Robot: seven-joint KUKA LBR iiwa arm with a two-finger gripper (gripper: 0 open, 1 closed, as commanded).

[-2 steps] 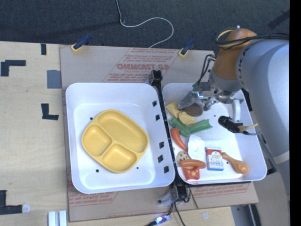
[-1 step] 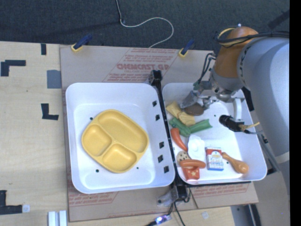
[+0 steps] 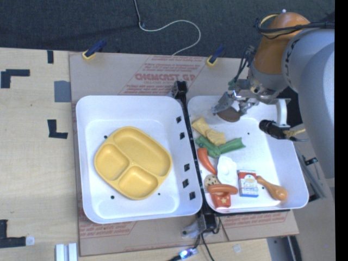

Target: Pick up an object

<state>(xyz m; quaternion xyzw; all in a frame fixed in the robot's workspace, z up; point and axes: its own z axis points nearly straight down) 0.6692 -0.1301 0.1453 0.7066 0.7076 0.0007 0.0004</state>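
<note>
My gripper point(image 3: 231, 109) hangs over the back left part of the right bin point(image 3: 283, 156), reaching in from the upper right. A small dark brown lump point(image 3: 231, 116) sits between its fingertips, and the gripper looks shut on it. Below it in the bin lie a yellow ridged piece point(image 3: 209, 130), a green bean pod point(image 3: 222, 145), an orange carrot point(image 3: 205, 159), a white piece point(image 3: 227, 168), a small red and blue box point(image 3: 248, 182), a brown drumstick point(image 3: 272, 188) and a red piece point(image 3: 220, 198).
The left bin point(image 3: 89, 113) holds a yellow compartment plate point(image 3: 133, 162). A black divider point(image 3: 187, 145) runs between the bins. The grey arm point(image 3: 310, 64) covers the right bin's far right corner. A white cable point(image 3: 168, 26) lies behind the bins.
</note>
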